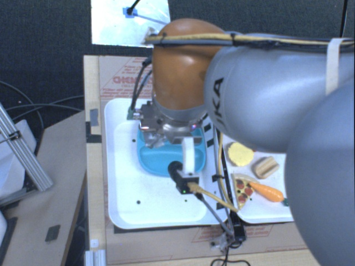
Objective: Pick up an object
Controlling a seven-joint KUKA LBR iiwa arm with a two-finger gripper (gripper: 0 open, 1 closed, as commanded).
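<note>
Table (66, 165): light tan surface, seen at a slant, its left portion bare apart from a small dark grey patch (52, 233) near the lower left. A sheet of brown cardboard (119, 73) with red printing lies on it under the bins. Left bin (119, 165): shallow, white, rounded corners, resting on the cardboard; its floor shows a few small dark dots. Right bin (266, 215): white, just beside the left one, largely hidden by the arm, with only its near rim and part of the floor visible. An aluminium frame rail (22, 154) leans at the far left edge of the table. Black cables (33, 112) trail behind the table's left side.
</note>
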